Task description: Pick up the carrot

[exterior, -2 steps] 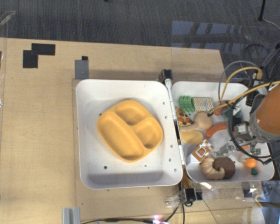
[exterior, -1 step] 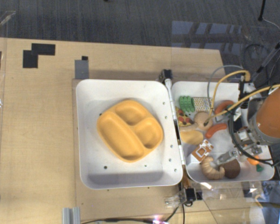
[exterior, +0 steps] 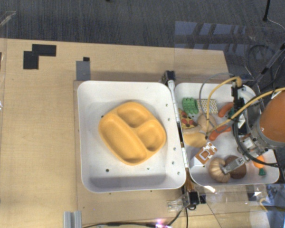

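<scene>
Claw (exterior: 236, 164) hung low over the right bin (exterior: 271, 177); whether it was open or closed could not be told. Left bin (exterior: 90, 175) held a yellow dish (exterior: 132, 133). Carrot (exterior: 219, 128), slim and orange, lay slanted in the right bin, near the claw, up-view and left of it.

Cluttered right bin (exterior: 270, 177), cables (exterior: 218, 87) overhead

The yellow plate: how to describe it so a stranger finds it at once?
Find the white bin on the view's left. In its middle lies the yellow plate, with three compartments. It lies alone; the other bin holds many small things.
</scene>
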`<move>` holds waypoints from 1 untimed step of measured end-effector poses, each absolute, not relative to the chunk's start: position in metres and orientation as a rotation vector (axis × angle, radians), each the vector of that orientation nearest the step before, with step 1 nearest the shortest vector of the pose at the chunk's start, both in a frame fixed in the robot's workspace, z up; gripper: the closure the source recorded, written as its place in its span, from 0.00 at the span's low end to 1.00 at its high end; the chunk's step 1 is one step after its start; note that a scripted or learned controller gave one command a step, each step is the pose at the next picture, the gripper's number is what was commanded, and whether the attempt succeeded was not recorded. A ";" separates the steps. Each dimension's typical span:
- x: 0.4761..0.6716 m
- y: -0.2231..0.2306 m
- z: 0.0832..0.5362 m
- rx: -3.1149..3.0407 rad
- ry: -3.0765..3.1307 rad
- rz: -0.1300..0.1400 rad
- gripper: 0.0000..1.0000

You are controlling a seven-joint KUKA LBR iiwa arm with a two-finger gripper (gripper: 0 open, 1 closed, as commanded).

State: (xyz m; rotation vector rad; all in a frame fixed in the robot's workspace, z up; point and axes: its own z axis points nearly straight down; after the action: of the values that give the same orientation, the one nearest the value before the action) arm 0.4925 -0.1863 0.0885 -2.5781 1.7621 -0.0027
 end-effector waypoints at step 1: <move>0.534 -0.194 0.178 -2.654 1.666 -0.022 0.00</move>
State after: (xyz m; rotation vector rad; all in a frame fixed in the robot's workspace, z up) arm 0.5336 -0.1936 0.1783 -2.6537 1.6659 -0.0224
